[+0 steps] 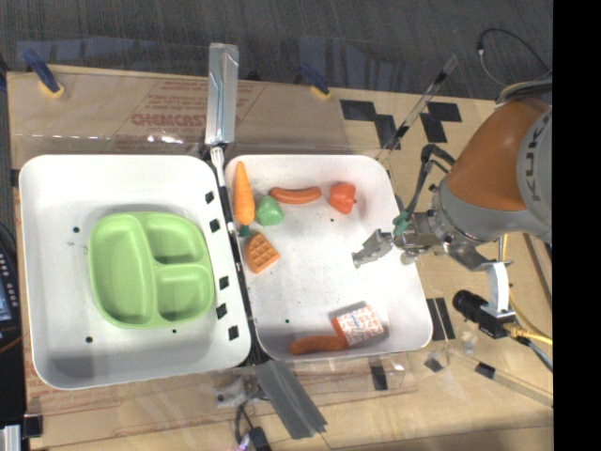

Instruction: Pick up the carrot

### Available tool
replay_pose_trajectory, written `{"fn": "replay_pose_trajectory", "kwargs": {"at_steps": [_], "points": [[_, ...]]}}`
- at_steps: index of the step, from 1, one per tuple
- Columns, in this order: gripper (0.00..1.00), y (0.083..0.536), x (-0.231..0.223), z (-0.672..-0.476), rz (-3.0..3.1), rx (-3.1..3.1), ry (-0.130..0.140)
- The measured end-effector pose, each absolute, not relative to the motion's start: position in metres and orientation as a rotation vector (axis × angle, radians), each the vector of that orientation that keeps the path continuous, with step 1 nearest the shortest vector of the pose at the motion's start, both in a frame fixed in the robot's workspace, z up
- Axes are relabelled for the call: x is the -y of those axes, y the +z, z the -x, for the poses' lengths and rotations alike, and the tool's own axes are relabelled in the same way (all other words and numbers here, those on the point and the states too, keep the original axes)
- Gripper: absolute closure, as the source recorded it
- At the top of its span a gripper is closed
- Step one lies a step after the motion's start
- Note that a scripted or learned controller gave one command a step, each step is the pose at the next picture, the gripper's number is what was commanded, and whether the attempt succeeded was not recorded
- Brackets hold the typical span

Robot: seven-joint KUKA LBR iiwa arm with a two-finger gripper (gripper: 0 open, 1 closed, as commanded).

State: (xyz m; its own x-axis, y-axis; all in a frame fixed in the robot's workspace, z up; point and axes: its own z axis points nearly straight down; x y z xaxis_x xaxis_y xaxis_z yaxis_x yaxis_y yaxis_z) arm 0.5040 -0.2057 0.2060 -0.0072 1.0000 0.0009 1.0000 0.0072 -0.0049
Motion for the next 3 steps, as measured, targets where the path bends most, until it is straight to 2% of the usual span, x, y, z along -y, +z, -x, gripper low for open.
{"fn": "replay_pose_trajectory", "kwargs": {"at_steps": [1, 2, 3], "points": [[0.00, 0.293, 0.210, -0.572, 2.618, 1.736, 0.004], [0.00, 0.300, 0.159, -0.618, 2.772, 1.476, 0.005], [0.00, 0.274, 0.115, -0.619, 2.774, 1.468, 0.009]]}}
